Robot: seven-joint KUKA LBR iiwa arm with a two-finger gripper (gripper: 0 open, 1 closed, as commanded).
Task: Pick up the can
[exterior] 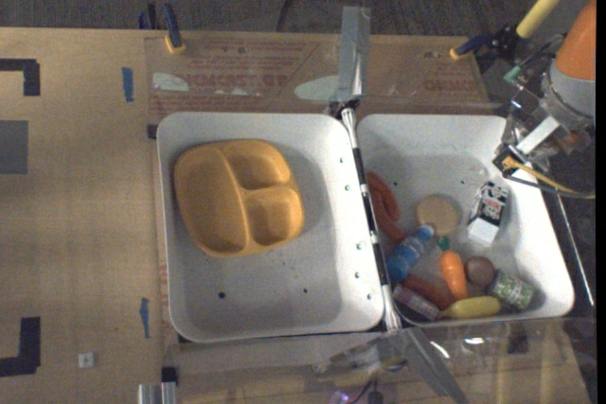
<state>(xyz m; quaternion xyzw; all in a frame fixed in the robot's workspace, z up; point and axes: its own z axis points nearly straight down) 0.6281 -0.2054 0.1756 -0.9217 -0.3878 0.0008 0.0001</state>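
White plastic forms the two shallow bins that sit side by side on the bench, the left bin (189, 298) filling the middle of the frame and the right bin (426, 142) lying toward the right. An orange divided plate (239, 196) rests in the upper left part of the left bin, its three compartments facing up. The can (511, 290), small with a greenish label, lies on its side in the lower right corner of the right bin, just beside a yellow banana (472, 307) and near a brownish round fruit (480, 271). An orange carrot (454, 274) lies next to these, with a blue-capped bottle (409, 252) to its left and a red sausage-like piece (383, 201) along the bin's left wall. A tan round disc (437, 212) sits near the bin's centre, and a small black-and-white carton (488, 208) stands against the right wall. At the right edge of the frame, the arm (579, 61) with its orange band reaches in, and the gripper (526, 145) hangs over the upper right rim of the right bin, well apart from the can. Whether its jaws are spread or pressed together I cannot tell from this angle; nothing is visibly between them.
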